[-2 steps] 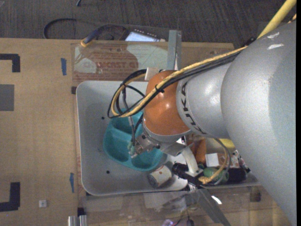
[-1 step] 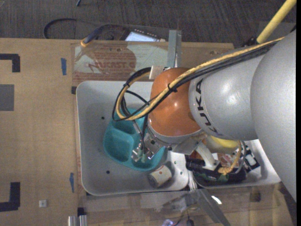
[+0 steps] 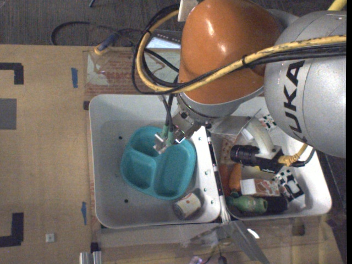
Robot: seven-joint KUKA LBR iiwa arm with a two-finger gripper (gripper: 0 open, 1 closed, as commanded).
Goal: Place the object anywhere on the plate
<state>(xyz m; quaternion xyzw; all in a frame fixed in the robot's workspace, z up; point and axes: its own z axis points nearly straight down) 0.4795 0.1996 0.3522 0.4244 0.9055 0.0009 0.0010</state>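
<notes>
Tan board covers the bench (image 3: 44, 147) at the left, marked with black corners and strips of blue tape. On it the left bin (image 3: 104, 164) is white, shallow and smooth-walled with rounded corners. It carries a teal plate (image 3: 143, 172) of glossy moulded plastic, with raised ridges dividing it into three wells.

The hand (image 3: 164, 140) hangs over the plate's far right part, above the ridge where the wells meet. Whether it is open or closed I cannot tell. A pale bit (image 3: 159, 144) at its tip may be the object, though the view is too coarse to be sure. If so, the object is over the plate, and the sound move is to come down over a well floor rather than the ridge — then release low, so nothing tips off a sloped wall.

Just beside the plate's near right edge a short pale can (image 3: 188, 205) with a dark band lies tilted by the bin's corner. It is round and hard, and likely to roll.

The right bin (image 3: 316, 194) holds clutter, among it an orange carrot-shaped piece (image 3: 235, 176) and a dark green bottle (image 3: 250, 204) on its side.
</notes>
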